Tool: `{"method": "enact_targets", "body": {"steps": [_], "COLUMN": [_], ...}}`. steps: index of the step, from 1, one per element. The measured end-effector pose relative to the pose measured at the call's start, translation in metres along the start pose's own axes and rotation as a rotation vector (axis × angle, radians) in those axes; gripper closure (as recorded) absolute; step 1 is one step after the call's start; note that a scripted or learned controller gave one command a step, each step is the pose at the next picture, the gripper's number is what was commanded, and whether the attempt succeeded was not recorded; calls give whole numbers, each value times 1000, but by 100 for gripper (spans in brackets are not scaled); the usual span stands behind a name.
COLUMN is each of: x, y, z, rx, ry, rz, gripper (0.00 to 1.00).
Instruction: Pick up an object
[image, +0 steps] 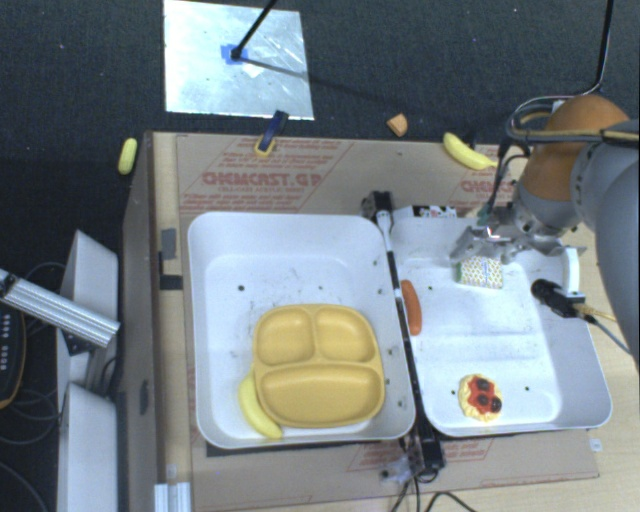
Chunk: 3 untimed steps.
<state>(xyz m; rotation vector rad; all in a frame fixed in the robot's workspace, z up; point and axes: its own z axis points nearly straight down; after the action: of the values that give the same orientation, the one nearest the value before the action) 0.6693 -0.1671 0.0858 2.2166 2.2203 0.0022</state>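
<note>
My gripper (487, 250) hangs over the far part of the right bin (575, 400), open, its fingers spread just above a small white box with a speckled pattern (482, 273). Nothing sits between the fingers. An orange carrot-like stick (411, 306) lies along the right bin's left wall. A toy pizza slice with red topping (480, 396) rests near that bin's front. In the left bin (215, 270) sits a yellow divided plate (318, 362), with a yellow banana (257, 409) tucked against its front left edge.
Outside the bins, a second banana (467, 152) lies on the board behind the right bin. A small orange piece (398, 124) and a yellow item (127, 155) lie on the floor behind. The arm's grey and orange body (590, 160) fills the upper right.
</note>
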Motion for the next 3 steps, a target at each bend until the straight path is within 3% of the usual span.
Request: {"method": "enact_targets", "body": {"steps": [1, 2, 3], "x": [0, 27, 50], "y": [1, -102, -122], "z": [-11, -104, -78], "rx": [-4, -1, 3], "ry": [0, 1, 2], "rz": [-2, 0, 0], "gripper": [100, 100, 100]}}
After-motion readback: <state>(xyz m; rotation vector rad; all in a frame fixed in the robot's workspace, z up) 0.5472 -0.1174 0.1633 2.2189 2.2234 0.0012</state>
